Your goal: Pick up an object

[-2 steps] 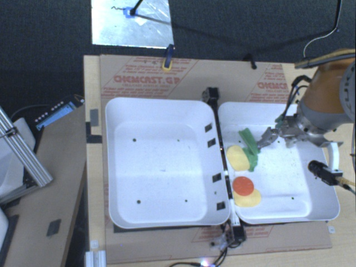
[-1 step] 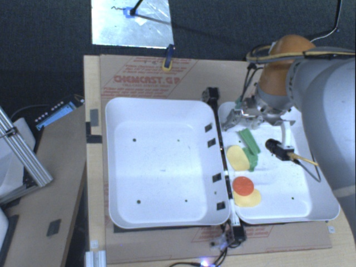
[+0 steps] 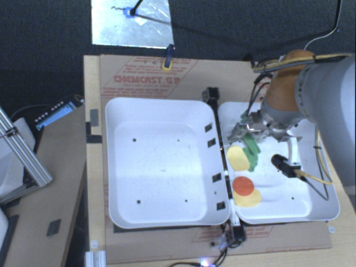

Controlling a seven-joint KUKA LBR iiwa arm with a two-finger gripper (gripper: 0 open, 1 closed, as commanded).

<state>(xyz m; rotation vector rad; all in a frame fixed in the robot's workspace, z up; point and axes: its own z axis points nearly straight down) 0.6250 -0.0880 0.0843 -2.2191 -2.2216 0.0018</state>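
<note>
The arm point(image 3: 328, 85) is a thick, smooth grey cylinder with a rounded orange band point(image 3: 283, 88) above the wrist, a metallic silver gripper point(image 3: 250, 131) below it, and thin black and yellow cables alongside.

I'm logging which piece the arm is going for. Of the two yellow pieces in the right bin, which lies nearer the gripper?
The upper yellow piece, beside the green object just below the gripper. The other yellow piece lies farther down, under the orange disc.

Both white bins point(image 3: 161, 166) look like smooth, slightly glossy plastic; the board point(image 3: 144, 77) beneath is matt brown cardboard; the square sheet point(image 3: 132, 15) behind looks like shiny crinkled foil.
</note>
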